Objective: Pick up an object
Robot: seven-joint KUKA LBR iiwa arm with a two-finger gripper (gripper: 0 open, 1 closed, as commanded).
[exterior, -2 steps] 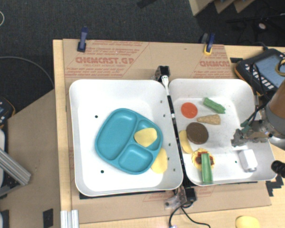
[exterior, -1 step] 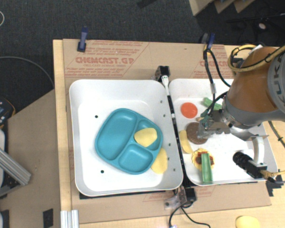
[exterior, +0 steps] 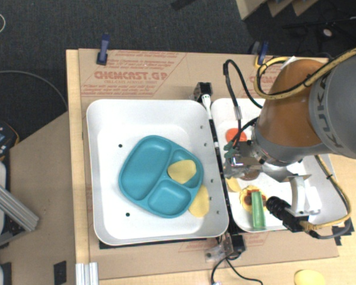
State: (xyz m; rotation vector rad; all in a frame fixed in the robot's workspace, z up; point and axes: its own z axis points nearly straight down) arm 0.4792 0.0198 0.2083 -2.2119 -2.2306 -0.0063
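The gripper (exterior: 240, 165) hangs low over the left part of the right bin (exterior: 273, 225), probably to reach the small objects lying there. The green object (exterior: 258, 210) lies just below it, the orange one (exterior: 236, 135) just above. If the gripper grasps something, I cannot tell.

blue clamp (exterior: 102, 48) on cardboard-covered bench (exterior: 130, 73), dark carpet (exterior: 41, 22), aluminium rail (exterior: 12, 209) at left
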